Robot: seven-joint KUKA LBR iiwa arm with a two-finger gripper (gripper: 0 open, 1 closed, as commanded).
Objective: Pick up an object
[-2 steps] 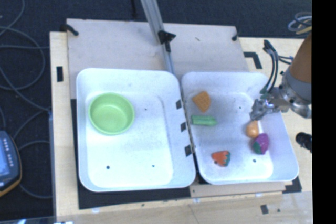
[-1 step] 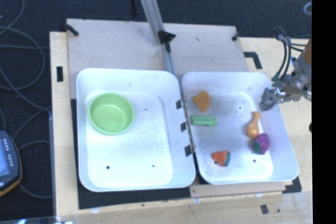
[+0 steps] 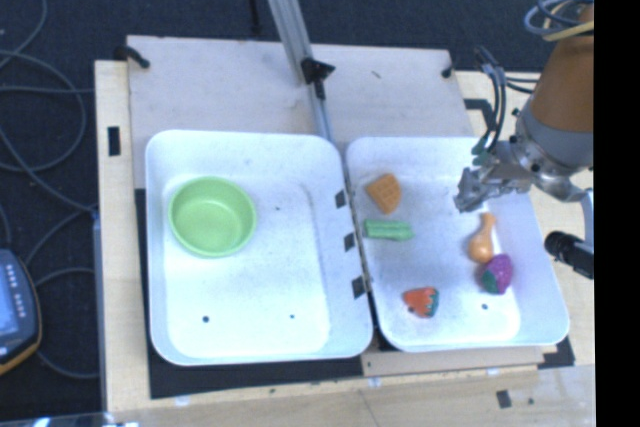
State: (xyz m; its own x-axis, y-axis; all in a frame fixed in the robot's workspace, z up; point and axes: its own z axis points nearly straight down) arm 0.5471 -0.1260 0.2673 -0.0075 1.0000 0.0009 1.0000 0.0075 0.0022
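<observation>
I am seeing the arm [image 3: 560, 105] reaching in from the right, hand [image 3: 472, 193] hanging over the right bin [image 3: 440, 335], just beside the orange gourd [image 3: 484, 238]; finger state: cannot tell.

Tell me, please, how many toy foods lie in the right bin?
5: an orange piece near the divider, a green one below it, a red one at the front, a pear-shaped one under the gripper, a purple one beside it.
</observation>
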